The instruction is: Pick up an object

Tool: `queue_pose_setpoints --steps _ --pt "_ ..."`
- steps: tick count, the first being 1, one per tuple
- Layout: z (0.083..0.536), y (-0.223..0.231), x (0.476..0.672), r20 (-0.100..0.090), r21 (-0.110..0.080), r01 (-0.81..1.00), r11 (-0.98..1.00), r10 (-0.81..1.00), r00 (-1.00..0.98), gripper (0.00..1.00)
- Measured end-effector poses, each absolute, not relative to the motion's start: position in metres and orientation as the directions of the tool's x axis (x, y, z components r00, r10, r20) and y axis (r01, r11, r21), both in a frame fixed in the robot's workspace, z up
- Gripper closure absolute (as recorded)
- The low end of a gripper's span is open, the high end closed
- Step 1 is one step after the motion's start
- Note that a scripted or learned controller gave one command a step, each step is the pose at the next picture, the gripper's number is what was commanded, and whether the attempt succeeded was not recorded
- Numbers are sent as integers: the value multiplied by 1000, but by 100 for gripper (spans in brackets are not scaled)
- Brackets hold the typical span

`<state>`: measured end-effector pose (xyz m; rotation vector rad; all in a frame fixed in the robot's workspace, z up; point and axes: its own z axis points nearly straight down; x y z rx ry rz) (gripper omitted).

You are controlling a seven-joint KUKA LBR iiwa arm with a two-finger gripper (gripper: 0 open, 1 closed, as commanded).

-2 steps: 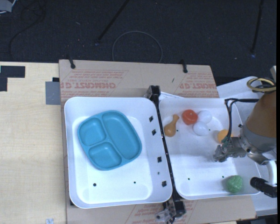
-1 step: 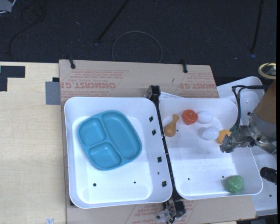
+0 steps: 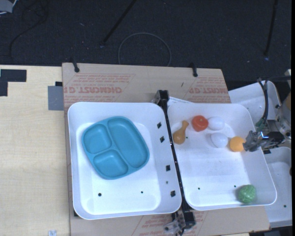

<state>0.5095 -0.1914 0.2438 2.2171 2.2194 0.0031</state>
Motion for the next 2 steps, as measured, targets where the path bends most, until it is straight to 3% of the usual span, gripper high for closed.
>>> queue_pose_setpoints --steps 1,2 --pt "290 -192 510 -1 3 1000 1 1000 -1 100" --pt "288 -132 511 3 -3 1000 5 1000 -5 100"
